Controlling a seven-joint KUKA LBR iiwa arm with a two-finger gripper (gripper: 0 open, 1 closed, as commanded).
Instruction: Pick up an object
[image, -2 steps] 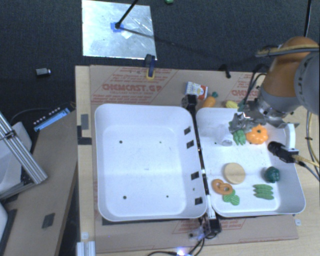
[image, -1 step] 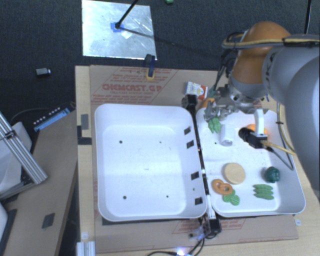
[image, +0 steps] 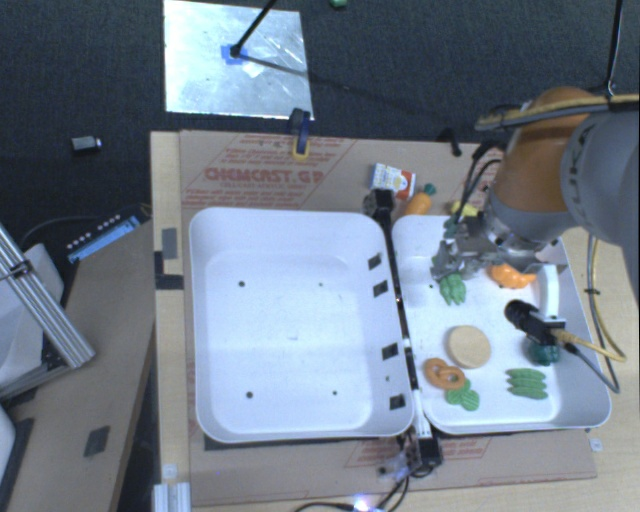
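Note:
My gripper hangs low over the upper left part of the right bin. A small green toy lies right below it, touching or nearly touching the gripper's tip. Just to the right, partly under the wrist, lies an orange piece. Nearer the front are a round tan biscuit, an orange pretzel-like ring, a green leafy piece, a green pea pod and a small teal thing. I see nothing held in the gripper.
The left bin sits beside the right one, with a ridge with black clips between them. Behind the bins on the cardboard lie a small orange carrot-like toy and a small white packet.

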